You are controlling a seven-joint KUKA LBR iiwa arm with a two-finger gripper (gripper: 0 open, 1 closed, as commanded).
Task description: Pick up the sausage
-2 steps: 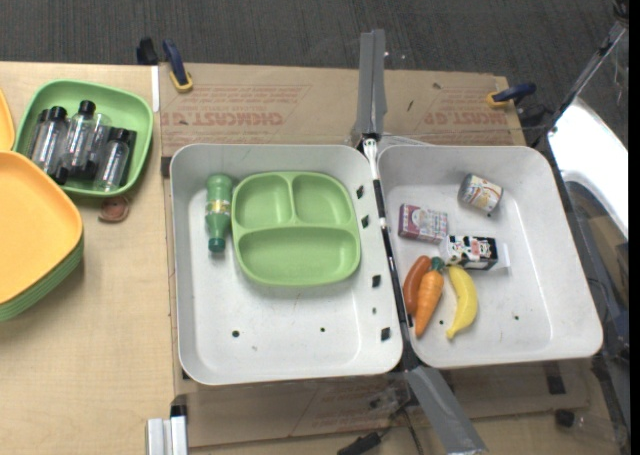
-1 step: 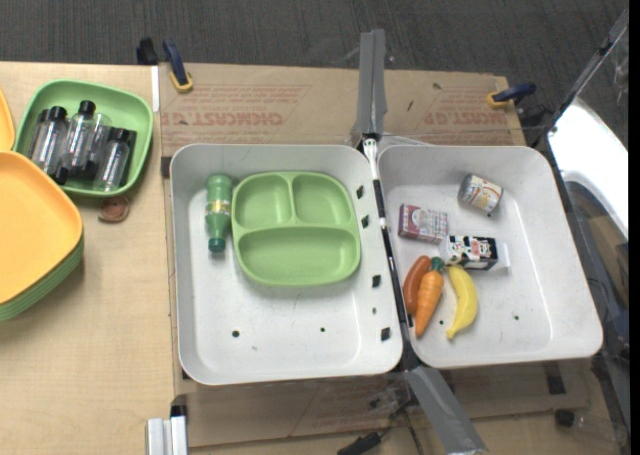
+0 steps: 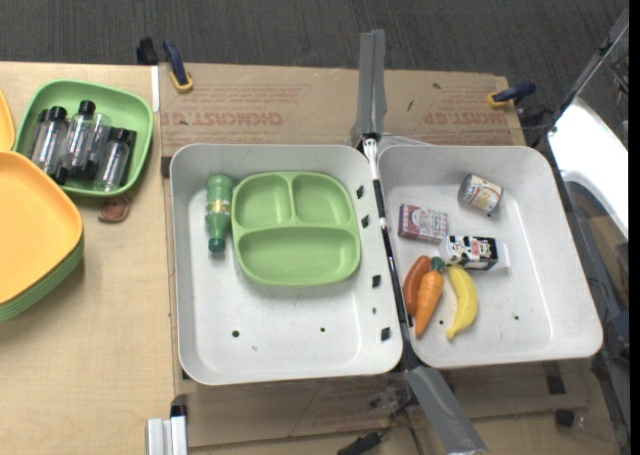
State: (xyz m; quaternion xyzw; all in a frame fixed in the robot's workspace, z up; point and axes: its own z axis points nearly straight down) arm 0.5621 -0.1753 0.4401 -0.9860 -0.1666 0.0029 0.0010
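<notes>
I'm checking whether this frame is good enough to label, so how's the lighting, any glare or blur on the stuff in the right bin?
Camera view: lighting is even and soft, shadows faint under the banana and carrot; the right bin is bright white but not blown out; mild softness overall, so print on the small cartons is unreadable; the sausage at the bin's left wall stays distinguishable.

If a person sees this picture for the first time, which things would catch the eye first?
Probably the green divided plate in the left bin, with a green bottle lying beside it. Next, the bright cluster in the right bin: a yellow banana, an orange carrot and a reddish sausage against the bin's left wall.
</notes>
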